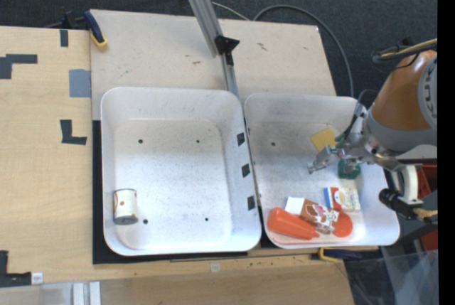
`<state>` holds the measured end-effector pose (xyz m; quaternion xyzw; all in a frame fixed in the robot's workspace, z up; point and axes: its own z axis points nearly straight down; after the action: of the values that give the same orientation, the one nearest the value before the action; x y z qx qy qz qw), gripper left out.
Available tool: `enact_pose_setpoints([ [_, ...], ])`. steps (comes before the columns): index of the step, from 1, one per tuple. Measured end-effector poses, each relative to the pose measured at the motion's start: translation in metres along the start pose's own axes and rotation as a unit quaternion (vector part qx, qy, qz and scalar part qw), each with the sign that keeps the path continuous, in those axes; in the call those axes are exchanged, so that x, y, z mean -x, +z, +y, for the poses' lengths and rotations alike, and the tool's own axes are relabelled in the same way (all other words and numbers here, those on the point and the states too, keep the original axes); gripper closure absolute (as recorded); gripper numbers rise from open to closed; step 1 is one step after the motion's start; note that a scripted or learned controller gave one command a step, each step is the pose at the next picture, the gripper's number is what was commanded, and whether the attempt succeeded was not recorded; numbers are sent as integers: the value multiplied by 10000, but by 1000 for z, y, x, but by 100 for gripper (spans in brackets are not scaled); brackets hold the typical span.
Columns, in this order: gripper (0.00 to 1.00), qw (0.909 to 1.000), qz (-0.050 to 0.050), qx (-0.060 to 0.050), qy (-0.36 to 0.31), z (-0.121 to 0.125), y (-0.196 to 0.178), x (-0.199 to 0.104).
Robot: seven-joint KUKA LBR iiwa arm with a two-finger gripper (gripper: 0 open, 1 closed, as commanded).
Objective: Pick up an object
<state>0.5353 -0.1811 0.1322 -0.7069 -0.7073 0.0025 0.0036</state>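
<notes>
Two bins sit side by side on the bench (178, 47); I'll place everything relative to the right bin (284, 119). Left bin (170, 104) touches its left wall. My arm (405, 101), grey w/ orange band, comes in over its right rim. A silver pole (202, 1) slants down from the top of the view to a black clamp just behind its back-left corner.

Inside the right bin, biggest first: orange carrot-shaped thing (293, 225) lies along the front wall, left of centre. Touching its right end, a brown/red/white packet (320, 213), w/ a round orange piece (343, 227) just beside that. A small white carton (344, 198) w/ blue and red print is near the front-right corner. A white block (294, 205) sits just behind the carrot. Yellow card (323, 138) lies mid-bin toward the right.

My gripper (334, 156) hangs low over the right-centre of that bin, just in front of the yellow card, apart from the front pile. Open or closed – can't tell; too blurred. Teal bit (348, 169) beside it.

Small can (125, 207) far off, front-left corner of left bin.
</notes>
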Motion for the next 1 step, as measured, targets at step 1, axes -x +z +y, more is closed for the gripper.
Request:
enact_pose_setpoints([
  [1, 0, 10000, 2, 46, -18, 2, 45, -3],
])
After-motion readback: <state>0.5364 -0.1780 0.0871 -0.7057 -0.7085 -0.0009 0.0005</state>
